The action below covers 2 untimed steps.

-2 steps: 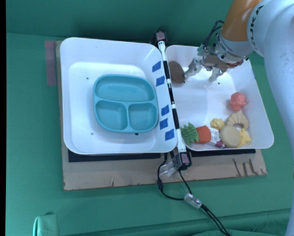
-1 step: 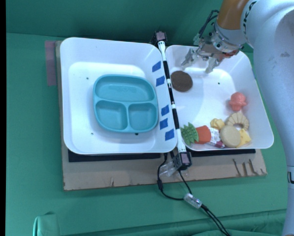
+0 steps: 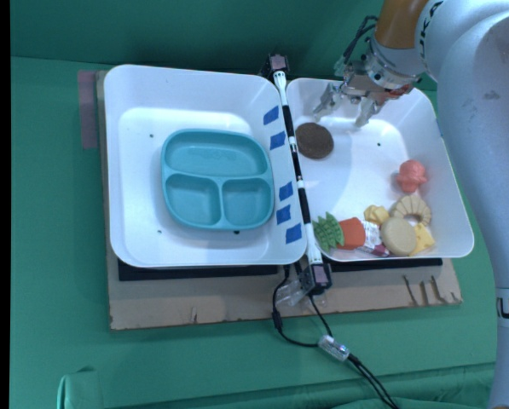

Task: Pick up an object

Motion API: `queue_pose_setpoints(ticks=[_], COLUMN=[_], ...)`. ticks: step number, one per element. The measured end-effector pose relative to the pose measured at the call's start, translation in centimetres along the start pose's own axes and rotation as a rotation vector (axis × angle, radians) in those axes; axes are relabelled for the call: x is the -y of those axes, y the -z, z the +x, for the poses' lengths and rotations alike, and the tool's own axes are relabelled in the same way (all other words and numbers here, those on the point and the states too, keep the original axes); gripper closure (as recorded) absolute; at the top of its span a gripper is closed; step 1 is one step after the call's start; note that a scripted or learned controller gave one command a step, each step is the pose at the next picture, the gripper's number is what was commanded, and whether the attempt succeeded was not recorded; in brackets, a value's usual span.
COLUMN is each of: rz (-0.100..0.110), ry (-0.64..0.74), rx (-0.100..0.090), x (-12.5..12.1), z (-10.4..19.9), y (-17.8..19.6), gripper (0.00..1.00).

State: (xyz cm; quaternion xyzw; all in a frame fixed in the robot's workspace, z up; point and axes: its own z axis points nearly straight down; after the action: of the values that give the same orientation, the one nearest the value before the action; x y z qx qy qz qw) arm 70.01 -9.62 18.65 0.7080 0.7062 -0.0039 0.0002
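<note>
My gripper (image 3: 345, 109) hangs over the back of the right bin (image 3: 382, 156), its fingers spread open with nothing between them. A flat brown round patty (image 3: 314, 141) lies just below and to the left of it, apart from the fingers. A pink-red toy (image 3: 412, 175) sits near the bin's right wall. At the front of the bin lie a carrot with green leaves (image 3: 341, 231), a pineapple ring (image 3: 410, 209), a tan round piece (image 3: 398, 235) and yellow bits (image 3: 376, 214), crowded together.
The left bin (image 3: 135, 109) holds a teal divided plate (image 3: 217, 179). Blue tape marks (image 3: 275, 139) and a black-and-white bar (image 3: 290, 143) run along the seam between the bins. Cables (image 3: 322, 335) trail off the bench front. The arm (image 3: 480, 100) fills the right side.
</note>
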Motion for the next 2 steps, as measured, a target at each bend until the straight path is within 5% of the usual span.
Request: queue_pose_setpoints(ticks=[1, 2], rz=[-0.009, -0.009], ry=[-0.002, -0.003], rx=[-0.005, -0.001], x=[-0.29, -0.27], z=[0.22, 0.0], y=[1.85, 1.87], gripper=[1.0, 0.0])
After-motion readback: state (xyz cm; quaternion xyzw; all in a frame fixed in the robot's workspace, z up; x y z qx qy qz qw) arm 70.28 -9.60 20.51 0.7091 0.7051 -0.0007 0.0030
